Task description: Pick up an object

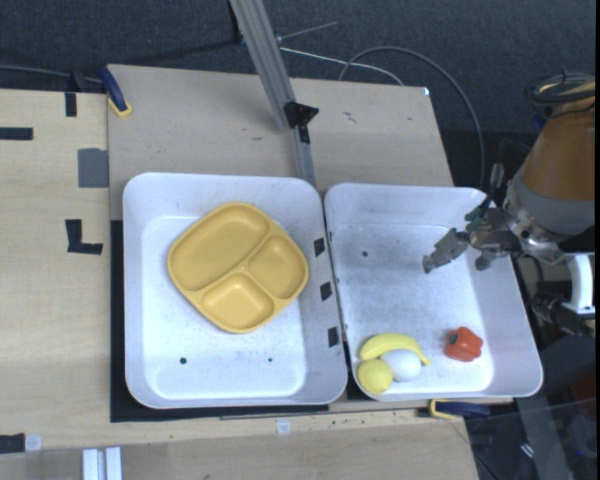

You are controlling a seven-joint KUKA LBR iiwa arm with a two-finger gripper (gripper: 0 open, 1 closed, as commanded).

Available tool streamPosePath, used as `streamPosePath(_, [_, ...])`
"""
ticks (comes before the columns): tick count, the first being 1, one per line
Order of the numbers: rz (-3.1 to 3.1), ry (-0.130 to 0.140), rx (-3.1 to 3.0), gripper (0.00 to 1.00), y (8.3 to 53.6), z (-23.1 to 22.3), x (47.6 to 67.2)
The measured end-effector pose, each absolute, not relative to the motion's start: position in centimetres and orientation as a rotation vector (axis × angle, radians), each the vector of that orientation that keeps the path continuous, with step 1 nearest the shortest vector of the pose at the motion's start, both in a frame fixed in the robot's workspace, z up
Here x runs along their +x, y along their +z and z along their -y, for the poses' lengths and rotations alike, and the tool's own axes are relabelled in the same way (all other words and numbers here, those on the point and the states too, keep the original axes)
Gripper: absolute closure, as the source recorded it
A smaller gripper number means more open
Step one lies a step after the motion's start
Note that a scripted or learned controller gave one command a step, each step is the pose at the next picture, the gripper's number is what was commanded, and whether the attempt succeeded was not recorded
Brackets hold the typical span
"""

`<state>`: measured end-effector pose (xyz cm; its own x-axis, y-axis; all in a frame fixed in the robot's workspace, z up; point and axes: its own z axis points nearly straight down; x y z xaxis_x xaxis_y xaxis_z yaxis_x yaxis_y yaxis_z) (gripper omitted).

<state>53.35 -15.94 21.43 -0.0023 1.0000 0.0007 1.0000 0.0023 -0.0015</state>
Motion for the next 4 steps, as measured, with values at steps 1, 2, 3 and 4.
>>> streamPosePath(1, [2.222,0.001,-2.218,0.00,21.4,16.0,53.3])
streamPosePath(2, [2.217,0.008,-2.216,0.00,15.1,15.9,52.8])
streamPosePath(3, [2.223,0.002,-2.221,0.00,8.9,16.1,52.7])
streamPosePath(4, [2.222,0.000,-2.221,0.00,9.0,16.1,52.8])
